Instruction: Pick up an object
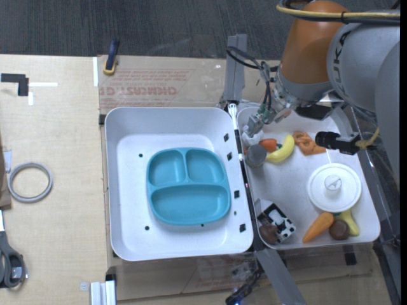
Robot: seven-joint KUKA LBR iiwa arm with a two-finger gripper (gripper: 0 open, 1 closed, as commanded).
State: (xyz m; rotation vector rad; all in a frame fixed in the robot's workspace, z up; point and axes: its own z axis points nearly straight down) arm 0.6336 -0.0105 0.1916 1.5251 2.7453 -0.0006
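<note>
We see the gripper (255, 124) low at the upper left corner of the right bin (286, 189), close to the wall it shares with the left bin (121, 189). We cannot tell how its fingers stand, and nothing shows between them.

Just below the gripper lies a grey cup (256, 155), with a small red piece (269, 145) beside it. A banana (283, 150) lies to the gripper's lower right, and an orange piece (306, 143) beyond that. A white lid (334, 187) sits farther off toward the lower right. A carrot (318, 226) lies below it. A black-and-white toy (280, 223) lies well below the gripper. A teal plate (188, 185) sits in the left bin.
</note>
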